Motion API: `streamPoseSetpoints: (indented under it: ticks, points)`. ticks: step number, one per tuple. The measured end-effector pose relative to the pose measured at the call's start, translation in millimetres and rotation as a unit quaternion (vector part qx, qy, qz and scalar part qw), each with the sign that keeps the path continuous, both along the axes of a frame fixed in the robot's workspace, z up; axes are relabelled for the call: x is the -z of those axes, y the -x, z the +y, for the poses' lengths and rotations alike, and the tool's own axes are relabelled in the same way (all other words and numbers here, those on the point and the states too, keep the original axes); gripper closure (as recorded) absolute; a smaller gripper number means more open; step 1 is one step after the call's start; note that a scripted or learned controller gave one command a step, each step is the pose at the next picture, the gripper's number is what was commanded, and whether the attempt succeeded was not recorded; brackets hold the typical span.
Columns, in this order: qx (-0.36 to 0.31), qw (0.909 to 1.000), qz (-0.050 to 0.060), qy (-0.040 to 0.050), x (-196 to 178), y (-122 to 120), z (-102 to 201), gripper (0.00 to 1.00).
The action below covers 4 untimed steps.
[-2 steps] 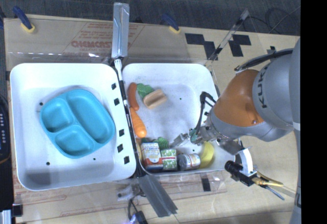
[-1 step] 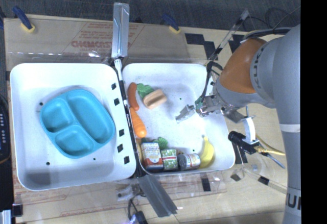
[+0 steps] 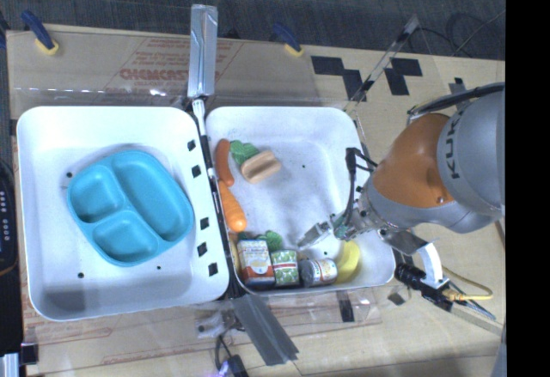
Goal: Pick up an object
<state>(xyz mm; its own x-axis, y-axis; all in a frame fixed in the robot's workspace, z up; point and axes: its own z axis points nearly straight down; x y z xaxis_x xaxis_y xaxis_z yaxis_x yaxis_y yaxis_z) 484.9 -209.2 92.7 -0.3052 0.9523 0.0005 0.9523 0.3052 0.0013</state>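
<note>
Wood desk (image 3: 361, 66) w/ 2 white bins, dark carpet behind. Tool (image 3: 331, 229) low in the right bin (image 3: 301, 122) near a banana (image 3: 349, 259); can't tell if shut.

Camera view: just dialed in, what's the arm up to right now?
The arm's gripper is down in the right bin, near its front right corner, just above the banana and a small can. Nothing is visibly held. Cartons, a carrot and a bread roll also lie in that bin. The left bin holds a blue divided tray.
</note>
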Motion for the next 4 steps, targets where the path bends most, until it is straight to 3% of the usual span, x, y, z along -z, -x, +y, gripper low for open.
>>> streamPoseSetpoints:
  ticks: [1,2,3,4]
  points:
    - [0.069,0.9976,0.001,-0.0004,1.1,-47.6,30.7,0.0]
    - [0.244,0.9697,0.001,0.0,0.5,-166.7,33.6,0.0]
    - [0.297,0.955,0.004,-0.0001,1.6,-97.8,54.8,0.0]
    - [0.329,0.9443,0.002,0.0009,0.7,-51.7,13.1,0.0]
